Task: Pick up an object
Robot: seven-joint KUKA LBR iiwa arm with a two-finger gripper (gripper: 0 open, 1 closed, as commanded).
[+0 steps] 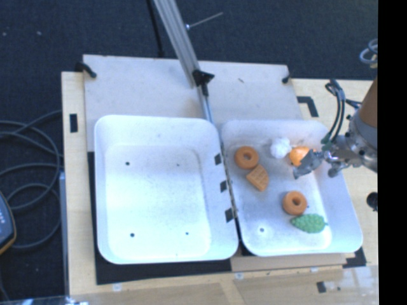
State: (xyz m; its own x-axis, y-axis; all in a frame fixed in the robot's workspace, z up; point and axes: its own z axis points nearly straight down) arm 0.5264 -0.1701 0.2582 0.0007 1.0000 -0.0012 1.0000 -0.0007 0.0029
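Overhead slanted view of the bench (75, 170) with two shallow white bins side by side. The left bin (159, 189) shows a bare, speckled floor. The right bin (340, 224) holds six small objects: a ring-shaped doughnut (246, 157) near its left wall; a tan waffle-like block (257, 178) just below and touching or nearly touching it; a white lump (280, 148) toward the far wall; an orange piece (299, 154) just beside the lump; a second doughnut (294, 203) lower down; and a green knobbly piece (309, 223) just below that, near the front wall. The arm enters from the right edge, and its pincer (313, 161) sits low over the bin's right side, just beside the orange piece. Whether its fingers are spread or pressed together cannot be told here; nothing is visibly pinched between them. A grey metal rail (179, 40) slants down from the top toward the gap between the bins.
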